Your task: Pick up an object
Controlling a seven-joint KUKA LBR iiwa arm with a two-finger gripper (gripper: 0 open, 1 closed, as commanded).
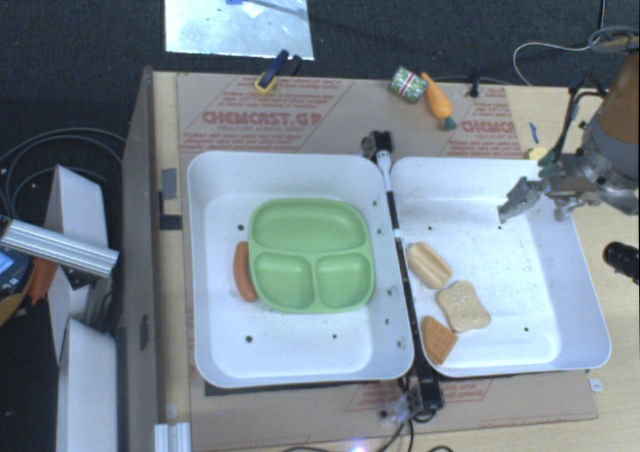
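- The gripper (520, 202) is hanging over the right bin (575, 280), near that bin's 1 o'clock corner, with the grey arm (615, 155) reaching in from the 3 o'clock side of the view.
- I cannot tell how far the jaws are standing apart; nothing is visibly sitting between them, so I am judging that no object is being held.
- The gripper is sitting well apart from the bin's contents, probably because it is being positioned before a descent.
- The right bin is holding three food pieces clustered at its 7 o'clock corner: a bread roll (428, 265) near the divider, a toast slice (464, 306) just beside it toward 5 o'clock, and an orange wedge (437, 339) touching or nearly touching the toast at 7 o'clock.
- These are lying close together, so picking one cleanly is likely calling for a careful approach.
- The left bin (215, 240) is carrying a green divided plate (310, 255) at its centre, with a sausage (243, 271) lying just beside the plate's 9 o'clock edge.
- On the surface (330, 105), beyond the bins at 12 o'clock, a small can (408, 83) and a toy carrot (437, 100) are resting outside any container.
- The nearest candidate seems to be the bread roll.
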